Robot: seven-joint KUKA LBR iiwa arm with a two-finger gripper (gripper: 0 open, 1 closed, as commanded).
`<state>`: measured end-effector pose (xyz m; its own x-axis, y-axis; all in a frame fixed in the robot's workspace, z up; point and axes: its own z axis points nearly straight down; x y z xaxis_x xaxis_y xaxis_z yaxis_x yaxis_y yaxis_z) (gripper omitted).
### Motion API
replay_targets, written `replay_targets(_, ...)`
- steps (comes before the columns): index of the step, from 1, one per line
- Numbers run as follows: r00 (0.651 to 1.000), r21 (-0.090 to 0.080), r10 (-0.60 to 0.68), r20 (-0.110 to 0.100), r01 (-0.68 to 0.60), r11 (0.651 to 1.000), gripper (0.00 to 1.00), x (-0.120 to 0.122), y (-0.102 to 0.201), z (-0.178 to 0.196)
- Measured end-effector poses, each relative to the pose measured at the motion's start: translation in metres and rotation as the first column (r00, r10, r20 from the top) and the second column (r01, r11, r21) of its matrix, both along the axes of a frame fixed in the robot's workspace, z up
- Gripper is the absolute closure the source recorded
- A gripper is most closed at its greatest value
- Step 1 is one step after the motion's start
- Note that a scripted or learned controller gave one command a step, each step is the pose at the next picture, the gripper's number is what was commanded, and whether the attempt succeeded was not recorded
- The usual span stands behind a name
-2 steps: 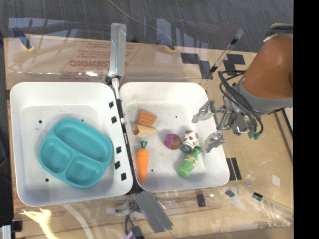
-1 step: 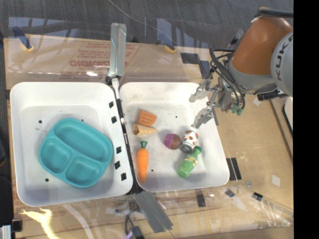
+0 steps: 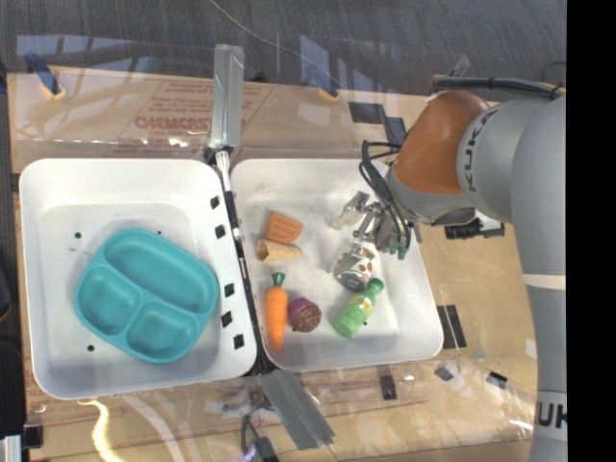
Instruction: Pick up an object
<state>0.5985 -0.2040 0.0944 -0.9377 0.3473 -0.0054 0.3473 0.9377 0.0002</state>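
Although the arm has reached well into the right bin (image 3: 423, 335), nothing looks lifted yet, so by my reading the pick is at the approach or closing stage and the actual raise is left to do. In the camera view, the jaws (image 3: 371, 234) hang low over the bin's right half, directly above a small silver can (image 3: 354, 268) that lies tilted on the bin floor. Whether they are apart or together I cannot tell; the metal parts blur into the can's top, and I cannot say if they touch it. Just below the can lies a green bottle (image 3: 358, 311). Further left sit a purple onion-like piece (image 3: 304, 314), a carrot (image 3: 276, 316) and two bread-like pieces (image 3: 280, 239). The left bin (image 3: 48, 364) carries a teal divided plate (image 3: 144, 295).
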Motion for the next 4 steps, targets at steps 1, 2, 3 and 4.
replay_targets(1, 1.0, -0.001, 0.009, 0.003, -0.009, 1.0, 1.0, 0.002, 0.003, 0.012)
replay_targets(2, 0.982, 0.001, -0.187, -0.001, 0.187, 0.982, 1.0, -0.037, 0.022, 0.084)
replay_targets(3, 0.958, 0.003, -0.286, -0.006, 0.286, 0.958, 1.0, -0.093, 0.096, 0.086)
replay_targets(4, 0.706, 0.002, -0.709, -0.006, 0.709, 0.706, 1.0, -0.098, 0.142, 0.097)
